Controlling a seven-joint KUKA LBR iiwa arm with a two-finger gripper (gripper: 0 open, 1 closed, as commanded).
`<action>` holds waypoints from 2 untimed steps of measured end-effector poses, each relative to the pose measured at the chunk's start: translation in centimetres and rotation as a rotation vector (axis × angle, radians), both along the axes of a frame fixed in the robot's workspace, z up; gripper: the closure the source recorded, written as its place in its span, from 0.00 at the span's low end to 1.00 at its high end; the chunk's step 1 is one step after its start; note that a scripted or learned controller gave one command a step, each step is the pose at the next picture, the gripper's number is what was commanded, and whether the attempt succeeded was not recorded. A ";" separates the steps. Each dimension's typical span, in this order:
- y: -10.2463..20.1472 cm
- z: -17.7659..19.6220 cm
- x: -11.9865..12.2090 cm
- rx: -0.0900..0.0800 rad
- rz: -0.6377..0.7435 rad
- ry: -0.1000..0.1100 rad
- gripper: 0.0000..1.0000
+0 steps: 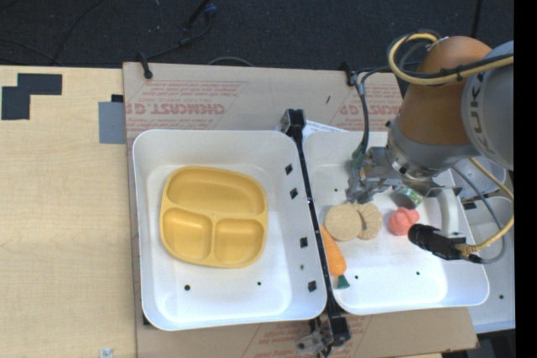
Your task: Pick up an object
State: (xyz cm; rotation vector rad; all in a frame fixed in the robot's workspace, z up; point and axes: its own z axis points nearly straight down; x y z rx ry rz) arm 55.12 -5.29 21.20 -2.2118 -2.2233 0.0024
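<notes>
Gripper (362, 190) low in right bin (436, 298), just above cookies (352, 221); open/closed can't tell. Carrot (334, 256) nearby.

We see two bins side by side at mid-frame: the left bin (159, 298) holds a plate (215, 215) lying at its centre. In the right bin (419, 293), two cookies (352, 221) lie touching near the middle, a ball (402, 220) just to their right, and a carrot (334, 256) below them along the left wall. The arm (445, 109) reaches in from the right, above the cookies.
</notes>
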 end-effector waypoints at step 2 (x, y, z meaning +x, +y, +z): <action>11.6 -1.0 0.7 -0.002 -0.001 -0.001 1.00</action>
